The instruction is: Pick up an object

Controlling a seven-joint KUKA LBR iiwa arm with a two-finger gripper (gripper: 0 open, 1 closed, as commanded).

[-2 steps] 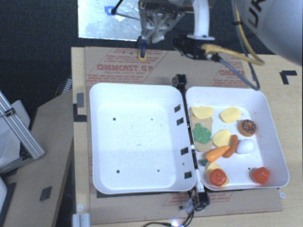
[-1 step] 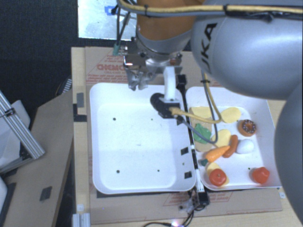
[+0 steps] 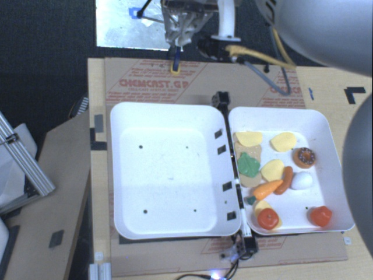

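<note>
From my station I see the gripper (image 3: 178, 37) raised at the top of the view, beyond the far edge of both bins, over the brown board on the table (image 3: 145, 77). I cannot tell how it is set. Nothing hangs below it that I can make out.

The left bin (image 3: 169, 171) shows bare white floor. The right bin (image 3: 326, 150) holds the toy food: two yellow slices at the far side, a donut (image 3: 304, 157) just right of them, a green leafy piece (image 3: 249, 165) on a tan slab, a carrot (image 3: 267, 188) touching a sausage (image 3: 285, 179), a white egg (image 3: 301, 181) beside that, and two red tomatoes (image 3: 268, 218) (image 3: 320, 216) along the near wall.
</note>
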